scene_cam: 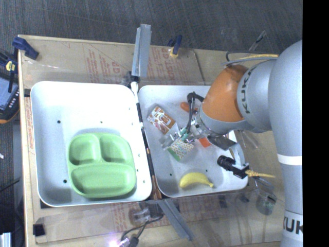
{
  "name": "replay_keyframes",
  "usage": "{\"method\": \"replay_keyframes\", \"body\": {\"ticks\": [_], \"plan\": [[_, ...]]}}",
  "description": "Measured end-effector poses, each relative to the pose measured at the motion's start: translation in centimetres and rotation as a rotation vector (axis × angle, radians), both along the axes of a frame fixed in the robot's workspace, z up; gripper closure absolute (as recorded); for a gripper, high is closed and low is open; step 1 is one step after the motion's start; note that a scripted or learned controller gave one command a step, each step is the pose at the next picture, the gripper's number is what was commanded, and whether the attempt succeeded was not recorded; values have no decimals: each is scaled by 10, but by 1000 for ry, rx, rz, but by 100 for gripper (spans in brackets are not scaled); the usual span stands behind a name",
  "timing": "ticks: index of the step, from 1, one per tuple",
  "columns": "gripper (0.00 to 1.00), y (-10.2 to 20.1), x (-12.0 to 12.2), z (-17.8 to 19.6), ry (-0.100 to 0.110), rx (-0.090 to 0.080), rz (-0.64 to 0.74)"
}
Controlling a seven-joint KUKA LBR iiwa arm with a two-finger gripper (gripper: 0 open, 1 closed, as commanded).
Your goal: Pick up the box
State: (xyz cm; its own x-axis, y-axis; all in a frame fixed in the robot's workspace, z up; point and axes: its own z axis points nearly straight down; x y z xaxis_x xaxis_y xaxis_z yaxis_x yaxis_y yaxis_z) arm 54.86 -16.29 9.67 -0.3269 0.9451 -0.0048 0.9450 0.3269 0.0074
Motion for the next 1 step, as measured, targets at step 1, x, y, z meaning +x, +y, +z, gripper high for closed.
{"method": "replay_keyframes", "body": {"ticks": [1], "plan": [[100,-2,1,11,-2,-4,4]]}}
